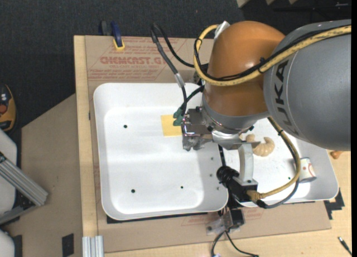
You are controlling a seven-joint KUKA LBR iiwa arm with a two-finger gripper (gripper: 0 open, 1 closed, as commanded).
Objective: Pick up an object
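Note:
A flat yellow square piece (169, 125) lies in the left white bin (120, 155), near its right wall. My gripper (189, 136) hangs just to the right of the yellow piece, over the wall between the two bins, and its metal body overlaps the piece's right edge. The orange band and grey wrist above it hide much of the right bin (318, 186). Nothing can be seen held in the gripper.
A tan croissant-shaped object (264, 146) and a small white block with coloured edges (307, 169) lie in the right bin, partly behind the arm's cables. A brown board (134, 55) lies under both bins. A blue clamp (116, 31) sits at the board's far edge.

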